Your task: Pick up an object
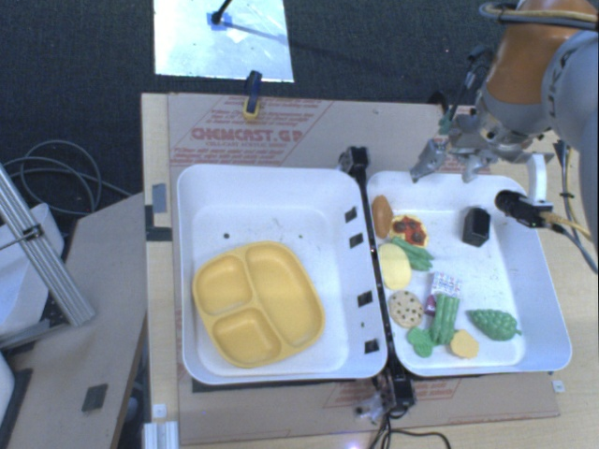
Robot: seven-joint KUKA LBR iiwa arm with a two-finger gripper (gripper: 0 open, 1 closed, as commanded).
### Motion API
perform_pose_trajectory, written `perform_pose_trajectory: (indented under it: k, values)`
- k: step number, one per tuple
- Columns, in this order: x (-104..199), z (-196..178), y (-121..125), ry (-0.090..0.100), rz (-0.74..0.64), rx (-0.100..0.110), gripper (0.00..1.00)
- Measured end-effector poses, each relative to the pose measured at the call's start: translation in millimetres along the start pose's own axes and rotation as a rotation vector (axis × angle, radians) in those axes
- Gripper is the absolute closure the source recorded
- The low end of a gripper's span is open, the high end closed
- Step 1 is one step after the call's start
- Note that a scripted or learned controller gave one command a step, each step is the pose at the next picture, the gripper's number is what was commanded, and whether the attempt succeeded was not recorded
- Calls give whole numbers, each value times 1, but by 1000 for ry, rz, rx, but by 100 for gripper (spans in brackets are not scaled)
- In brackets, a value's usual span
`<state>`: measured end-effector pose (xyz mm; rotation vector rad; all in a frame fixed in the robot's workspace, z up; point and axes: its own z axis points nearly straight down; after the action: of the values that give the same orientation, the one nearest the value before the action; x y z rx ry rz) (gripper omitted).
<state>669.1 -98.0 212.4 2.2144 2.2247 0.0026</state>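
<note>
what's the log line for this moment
arm: above right bin far edge | gripper: open, holding nothing | tray: left bin

We look down from one fixed camera above the bench, angled at a slant, far enough back to take in both white bins side by side; the arm enters from our right.

You can see red block lettering printed on the cardboard sheet lying under the two bins; it looks something like "CHEMCAST GP", though the blur keeps you from reading it with certainty.
</note>
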Motion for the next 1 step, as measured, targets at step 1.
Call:
perform_pose_trajectory:
  k: [1]
  values:
    - [0,0,0,0,0,0,0]
